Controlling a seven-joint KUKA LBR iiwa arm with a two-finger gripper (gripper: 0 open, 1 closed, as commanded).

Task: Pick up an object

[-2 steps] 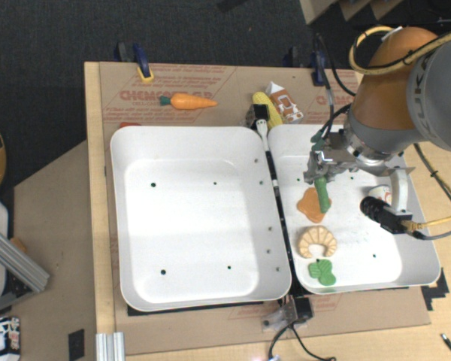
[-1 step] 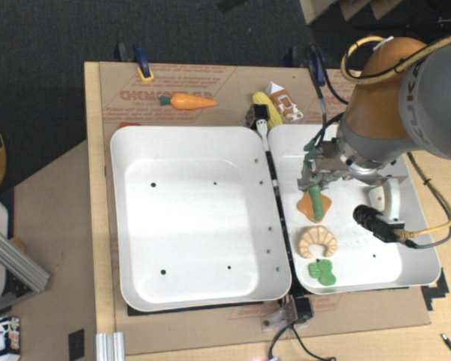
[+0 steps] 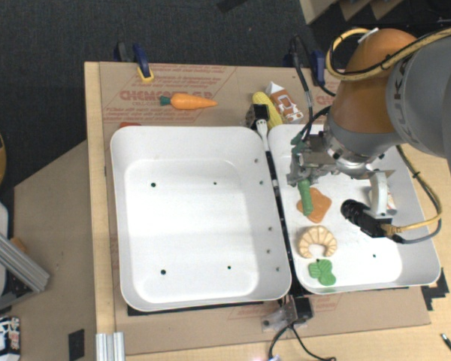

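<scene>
Arm's down in the right-hand shallow white bin rn, w/ the two-finger gripper sitting right over the top end of a slim green stick-shaped toy, prob a bean or cucumber. The green thing lies w/ its long axis running roughly up-down in the camera view, slightly tilted, upper end tucked under the gripper and lower end lying over an orange wedge-shaped piece. So the target's basically straight below the tool, poking out toward the near edge of the bin, and a grab would prob have to close across its narrow width. Can't tell if the gripper's got it or if it's apart/together, the wrist hides that bit. Other stuff in that bin: tan croissant-shaped toy just below the orange piece, green leafy broccoli-ish lump below that, near the front rim. The big left white bin is well apart from all this. An orange toy carrot lies on the cardboard behind the bins.
</scene>
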